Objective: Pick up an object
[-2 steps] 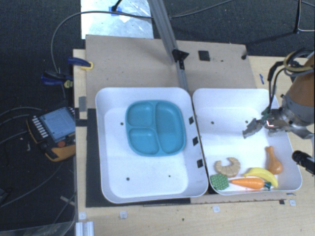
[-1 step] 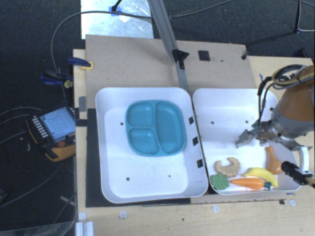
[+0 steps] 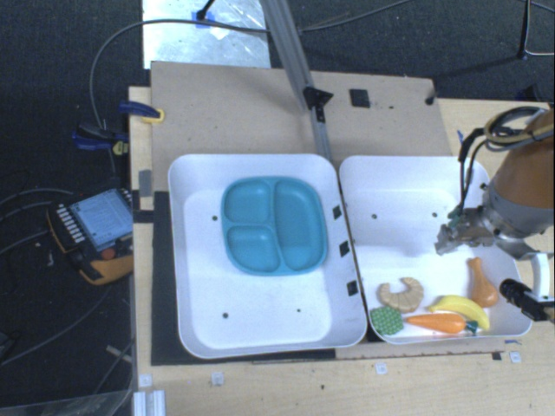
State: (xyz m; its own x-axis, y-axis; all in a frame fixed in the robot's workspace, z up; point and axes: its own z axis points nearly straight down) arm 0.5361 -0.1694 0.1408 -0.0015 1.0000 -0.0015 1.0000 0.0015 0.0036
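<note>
Hovering in the right bin (image 3: 390, 189), the gripper (image 3: 457, 234), finger state unclear, sits above one croissant (image 3: 401, 294), banana (image 3: 460, 308), carrot (image 3: 436, 322); left bin (image 3: 195, 319) holds one blue plate (image 3: 274, 225).

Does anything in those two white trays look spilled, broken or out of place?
Nothing looks spilled or broken. The toy foods, a croissant, banana, carrot, a green piece and an orange-brown piece, all crowd the near edge of the right bin. The blue divided plate sits flat in the left bin.

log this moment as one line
end effector: over right bin, nothing seen held | toys: bin's near corner | blue divided plate: left bin
</note>
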